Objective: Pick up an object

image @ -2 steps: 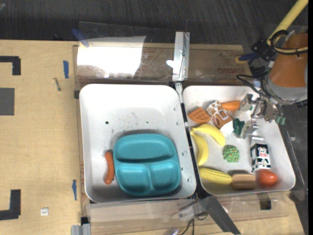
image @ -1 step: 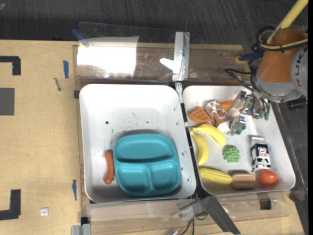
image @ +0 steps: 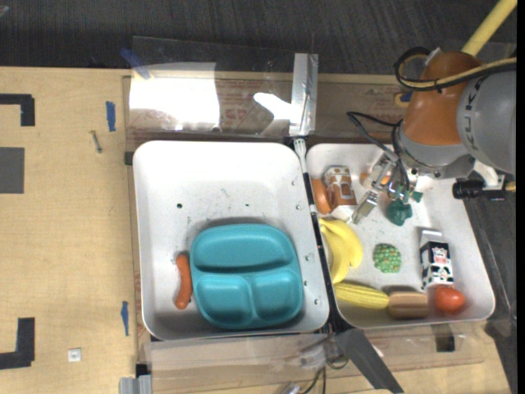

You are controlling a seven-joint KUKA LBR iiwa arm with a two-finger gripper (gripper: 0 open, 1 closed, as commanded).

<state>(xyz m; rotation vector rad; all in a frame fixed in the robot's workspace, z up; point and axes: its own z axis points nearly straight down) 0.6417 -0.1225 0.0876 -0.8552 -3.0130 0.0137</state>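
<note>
My gripper (image: 375, 194) hangs over the upper middle of the right bin (image: 480, 257), below the orange band of the arm (image: 435, 113). A small dark green toy (image: 399, 213) lies just to its right, and a brown and white packet (image: 339, 185) just to its left. Nothing shows held in the gripper. Lower in that bin lie a banana (image: 343, 249), a green bumpy ball (image: 387, 258), a small milk carton (image: 435, 261), a corn cob (image: 361, 295), a brown sausage roll (image: 408, 304) and a red tomato (image: 449, 300).
The left bin (image: 213, 175) holds a teal divided tray (image: 246, 276) and an orange sausage (image: 183, 280) by its left side. A metal divider (image: 303, 97) and clear plastic stand behind the bins. Cables (image: 373, 134) trail near the arm.
</note>
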